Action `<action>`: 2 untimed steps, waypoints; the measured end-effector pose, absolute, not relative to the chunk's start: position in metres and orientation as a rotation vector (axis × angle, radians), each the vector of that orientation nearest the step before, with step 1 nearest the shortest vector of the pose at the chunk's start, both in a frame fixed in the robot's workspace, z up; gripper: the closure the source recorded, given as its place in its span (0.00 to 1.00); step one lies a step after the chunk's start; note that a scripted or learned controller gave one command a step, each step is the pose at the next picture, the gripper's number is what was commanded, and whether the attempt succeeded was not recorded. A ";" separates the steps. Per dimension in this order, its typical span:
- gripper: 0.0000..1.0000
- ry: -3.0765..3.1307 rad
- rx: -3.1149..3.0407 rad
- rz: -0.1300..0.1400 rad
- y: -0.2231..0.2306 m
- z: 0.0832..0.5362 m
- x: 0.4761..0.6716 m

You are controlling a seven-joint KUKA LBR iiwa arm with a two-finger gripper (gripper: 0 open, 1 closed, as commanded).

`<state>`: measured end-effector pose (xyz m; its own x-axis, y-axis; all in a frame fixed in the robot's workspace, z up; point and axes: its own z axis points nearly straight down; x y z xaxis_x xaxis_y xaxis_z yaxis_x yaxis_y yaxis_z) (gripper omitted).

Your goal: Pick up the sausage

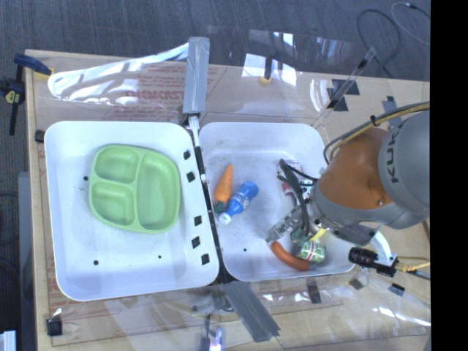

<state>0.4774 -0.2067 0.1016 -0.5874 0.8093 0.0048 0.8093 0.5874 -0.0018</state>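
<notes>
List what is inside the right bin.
The right bin holds a carrot, a blue bottle, the sausage and a small green can. The gripper and arm cover part of its right side.

On the grey body of the arm (418, 168), at the right of the camera view, large dark letters run sideways and read "KU", the rest being cut off at the edge. Faint reddish print runs across the brown sheet on the counter (131, 90) behind the bins, under clear plastic, but it is too washed out to read. The small can (310, 251) in the right bin (256, 134) carries a green patterned label, its wording too small to tell.
</notes>
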 end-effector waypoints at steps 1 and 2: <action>0.00 -2.794 -1.424 -0.001 -0.207 0.102 0.477; 1.00 -2.798 -1.418 -0.001 -0.206 0.111 0.479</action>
<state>0.4785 -0.2064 0.1114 -0.5912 0.8065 0.0040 0.8065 0.5912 -0.0014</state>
